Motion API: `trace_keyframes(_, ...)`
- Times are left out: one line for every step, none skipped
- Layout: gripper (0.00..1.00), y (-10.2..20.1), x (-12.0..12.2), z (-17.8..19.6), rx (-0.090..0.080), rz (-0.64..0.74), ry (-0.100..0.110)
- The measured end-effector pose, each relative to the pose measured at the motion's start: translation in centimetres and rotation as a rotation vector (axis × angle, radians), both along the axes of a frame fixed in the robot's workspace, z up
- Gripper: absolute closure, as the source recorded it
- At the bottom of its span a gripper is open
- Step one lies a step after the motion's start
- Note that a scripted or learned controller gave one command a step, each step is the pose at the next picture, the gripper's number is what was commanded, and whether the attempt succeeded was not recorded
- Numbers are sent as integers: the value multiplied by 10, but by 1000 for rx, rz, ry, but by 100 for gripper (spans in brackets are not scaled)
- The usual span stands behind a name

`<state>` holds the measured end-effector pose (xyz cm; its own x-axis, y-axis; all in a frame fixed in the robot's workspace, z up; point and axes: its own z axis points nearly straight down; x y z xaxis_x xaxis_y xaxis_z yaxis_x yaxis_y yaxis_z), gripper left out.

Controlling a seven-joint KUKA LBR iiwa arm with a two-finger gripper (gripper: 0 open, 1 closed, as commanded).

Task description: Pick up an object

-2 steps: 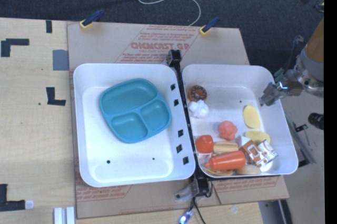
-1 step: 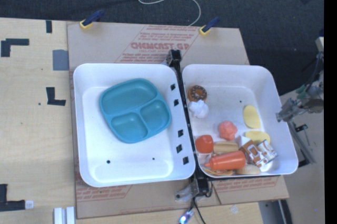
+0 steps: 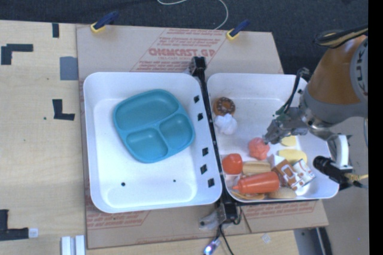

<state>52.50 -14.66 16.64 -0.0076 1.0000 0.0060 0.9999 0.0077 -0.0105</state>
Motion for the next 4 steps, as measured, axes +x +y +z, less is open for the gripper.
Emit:
trace_keyframes(100, 64, -1, 60, -3, 1, -13)
trace_keyframes(100, 91, -43, 66, -5, -5, -5)
trace_keyframes(100, 158, -15, 195, -4, 0, -22)
trace_keyframes(100, 182, -42, 174, -7, -5, -6)
